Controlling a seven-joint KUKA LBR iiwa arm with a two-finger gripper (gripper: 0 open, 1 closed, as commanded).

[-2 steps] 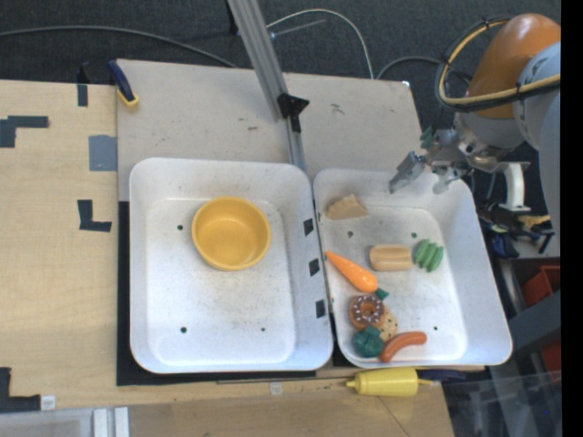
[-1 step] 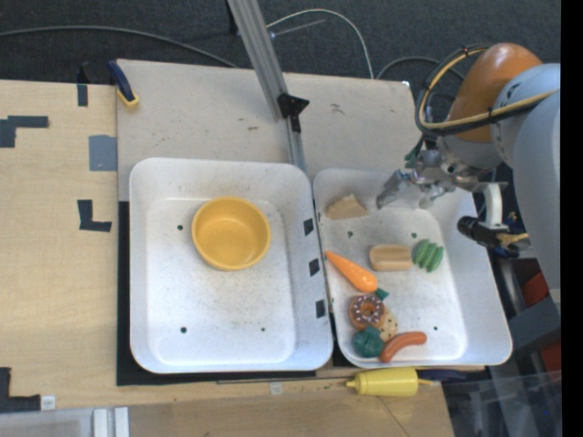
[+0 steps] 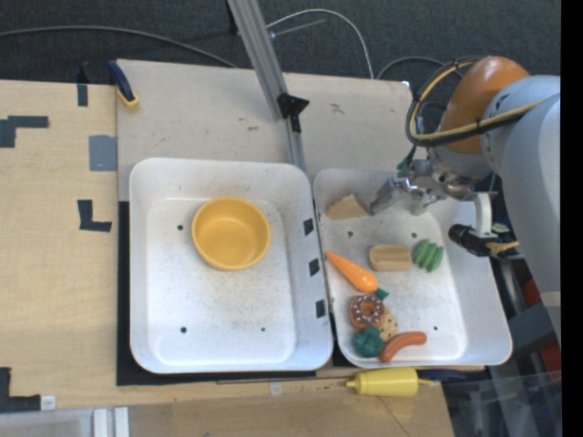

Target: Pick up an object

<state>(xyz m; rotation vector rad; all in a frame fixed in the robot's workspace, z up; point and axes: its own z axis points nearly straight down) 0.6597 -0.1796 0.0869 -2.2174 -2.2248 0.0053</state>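
1. Yellow mustard bottle (image 3: 386, 383) lies on its side on the bench at the near edge, just outside the right bin (image 3: 478, 321) at its 6 o'clock; touching or just beside the rim, can't tell which.
2. Right bin contents, near to far: red sausage (image 3: 404, 343) at 6 o'clock; dark green leafy piece (image 3: 368, 342) touching it on its 9 o'clock side; sprinkled donut (image 3: 367, 311) just above that; orange carrot (image 3: 352, 271) tilted, at 9 o'clock of the bin; tan bread stick (image 3: 391, 259) with a green vegetable (image 3: 428, 255) at its 3 o'clock end, near bin centre; tan wedge (image 3: 345, 208) at 11 o'clock of the bin.
3. Left bin (image 3: 164, 271) holds a yellow bowl (image 3: 231, 233), upright, slightly toward 12 o'clock from centre.
4. Arm (image 3: 519, 135) reaches in from 3 o'clock, orange band up top; gripper (image 3: 383, 198) low over the right bin's 12 o'clock area, tip just at 3 o'clock of the tan wedge; fingers too blurred, spread or pressed cannot tell; nothing seen pinched.
5. Grey pole (image 3: 264, 48) slants from 12 o'clock down to the gap between the bins.
6. Cables (image 3: 319, 16) loop on the dark floor at 12 o'clock.
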